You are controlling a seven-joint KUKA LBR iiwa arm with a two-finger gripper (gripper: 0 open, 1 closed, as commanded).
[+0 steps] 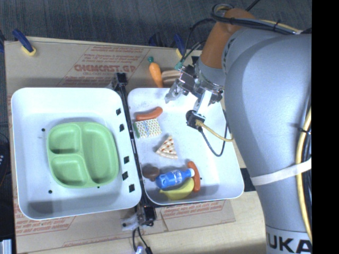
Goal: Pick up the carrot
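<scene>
Two white bins are set side by side on the counter (79,62). The left bin (26,142) holds a green plate (82,153) with three compartments. The right bin (222,168) holds a sausage (149,113) near its far left corner, a patterned block (147,127) just near of it, a pizza slice (168,147) towards the middle, and a cluster at the near edge: a brown lump (151,171), a blue bottle (174,178) lying on a banana (177,190), and an orange-red piece (194,174) touching the bottle's right end.

The carrot (154,73) is seen outside the bins, on the counter just beyond the right bin's far rim, its green top pointing away. A tan object (170,77) lies just right of it.

The tool (186,102) is held over the far part of the right bin, right of the sausage and near of the carrot. Its fingers are spread apart, with nothing between them. The carrot is not touched.
</scene>
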